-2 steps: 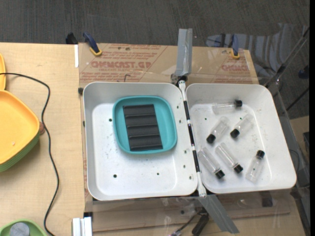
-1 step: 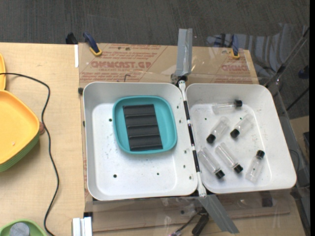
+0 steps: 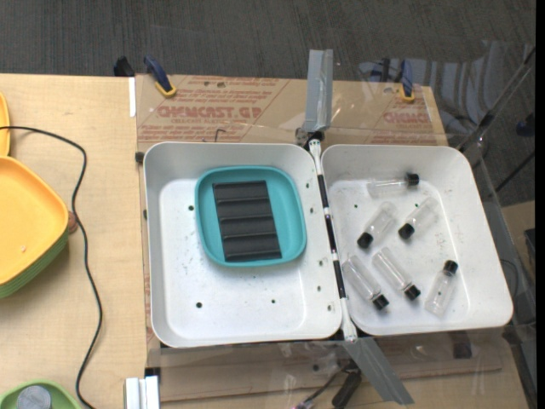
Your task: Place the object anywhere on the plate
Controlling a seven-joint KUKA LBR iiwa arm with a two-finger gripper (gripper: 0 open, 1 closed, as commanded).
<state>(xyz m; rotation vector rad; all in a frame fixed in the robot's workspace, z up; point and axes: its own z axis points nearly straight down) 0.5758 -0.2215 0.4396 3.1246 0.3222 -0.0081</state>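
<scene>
- Vials, six, clear w/ black caps, all lying flat in right bin (image 3: 481, 228), apart from each other.
- Far one (image 3: 393, 183) lies crosswise, cap to the right.
- Middle pair: one (image 3: 379, 225) and one (image 3: 419, 218), both slanted, caps toward near-left.
- Near three: one (image 3: 363, 281) just beside bin's left wall, one (image 3: 394, 271) next to it, one (image 3: 441, 290) at near right w/ cap pointing far.
- Plate (image 3: 207, 220), teal, rounded square, in left bin (image 3: 170, 262), toward its far side; black ribbed pad (image 3: 247, 220) on it.
- Bins touch at centre seam.
- Cardboard (image 3: 221, 109) w/ red print behind bins, clamp (image 3: 160, 75) at its far-left corner.
- Yellow dish (image 3: 25, 220) at left edge of bench (image 3: 68, 118); black cable (image 3: 86, 228) runs beside it.
</scene>
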